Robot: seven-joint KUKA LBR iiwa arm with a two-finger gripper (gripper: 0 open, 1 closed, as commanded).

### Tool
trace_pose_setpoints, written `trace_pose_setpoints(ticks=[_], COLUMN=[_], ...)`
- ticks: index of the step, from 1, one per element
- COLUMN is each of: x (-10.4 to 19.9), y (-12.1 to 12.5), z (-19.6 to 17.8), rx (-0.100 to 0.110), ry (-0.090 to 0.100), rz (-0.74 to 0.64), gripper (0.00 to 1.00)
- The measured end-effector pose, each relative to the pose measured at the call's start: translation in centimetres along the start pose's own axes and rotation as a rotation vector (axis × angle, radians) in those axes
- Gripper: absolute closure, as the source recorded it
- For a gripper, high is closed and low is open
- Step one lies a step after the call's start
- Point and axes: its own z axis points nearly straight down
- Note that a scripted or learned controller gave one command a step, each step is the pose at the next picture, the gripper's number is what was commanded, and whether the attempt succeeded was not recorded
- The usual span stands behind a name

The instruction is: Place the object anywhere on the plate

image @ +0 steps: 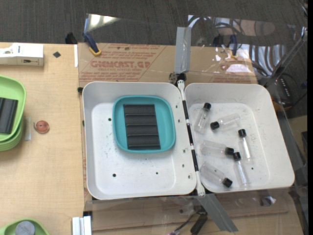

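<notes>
Okay, we saw a teal plate (144, 124) with a dark ribbed insert in the left bin (98, 170), centre frame. Six clear black-capped vials (222, 123) lay scattered in the right bin (274, 175), off the plate. We saw no gripper, state unknown.

Bare bin floor (142, 173) rings the teal plate (144, 124).

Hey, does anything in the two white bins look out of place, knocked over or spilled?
Nothing looks spilled or broken. The teal plate sits flat in the left bin, holding a dark ridged insert. In the right bin, the clear vials with black caps all lie on their sides, scattered at different angles.
</notes>
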Motion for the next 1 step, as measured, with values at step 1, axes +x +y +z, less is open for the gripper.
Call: trace_pose_setpoints(ticks=[1], x=[-0.20], y=[0.01], z=[0.05], rx=[0.001], ry=[-0.001], rz=[0.002], gripper=[0.00])
